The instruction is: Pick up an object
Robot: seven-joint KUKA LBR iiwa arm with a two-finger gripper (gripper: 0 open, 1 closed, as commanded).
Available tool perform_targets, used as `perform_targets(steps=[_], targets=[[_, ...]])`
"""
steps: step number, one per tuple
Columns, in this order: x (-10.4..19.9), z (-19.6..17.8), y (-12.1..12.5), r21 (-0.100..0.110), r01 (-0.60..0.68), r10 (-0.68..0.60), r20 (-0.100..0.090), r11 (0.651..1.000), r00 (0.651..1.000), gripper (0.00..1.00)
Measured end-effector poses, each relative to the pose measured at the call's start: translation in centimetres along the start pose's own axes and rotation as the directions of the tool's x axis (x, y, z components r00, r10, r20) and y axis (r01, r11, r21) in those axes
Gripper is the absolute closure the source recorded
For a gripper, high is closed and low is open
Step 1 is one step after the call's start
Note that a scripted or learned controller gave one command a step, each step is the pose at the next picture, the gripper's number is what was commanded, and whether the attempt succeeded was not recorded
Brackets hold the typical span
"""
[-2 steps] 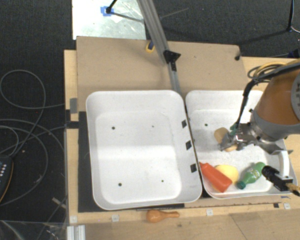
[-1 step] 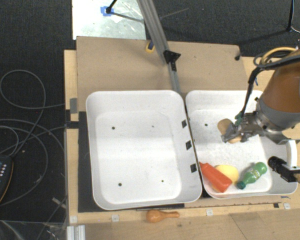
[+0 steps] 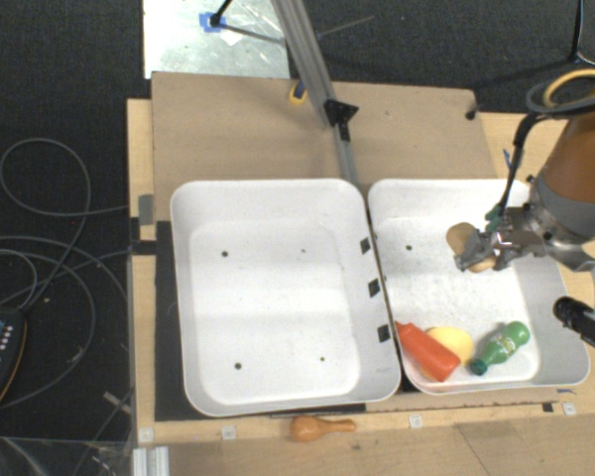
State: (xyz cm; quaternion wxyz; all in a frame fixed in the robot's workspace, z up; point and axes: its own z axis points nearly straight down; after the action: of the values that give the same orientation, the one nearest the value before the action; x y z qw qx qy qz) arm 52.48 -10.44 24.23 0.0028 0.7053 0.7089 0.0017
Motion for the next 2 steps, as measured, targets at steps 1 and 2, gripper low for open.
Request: perform_targets(steps=[1,2], targets=[[6.1,-0.5,1.6,0.003,0.007,-0.007,-0.004,1.0,1.0,1.0],[11.6,0.8,2.6,0.006,0.005,-0.005,-0.004,1.0,1.0,1.0]])
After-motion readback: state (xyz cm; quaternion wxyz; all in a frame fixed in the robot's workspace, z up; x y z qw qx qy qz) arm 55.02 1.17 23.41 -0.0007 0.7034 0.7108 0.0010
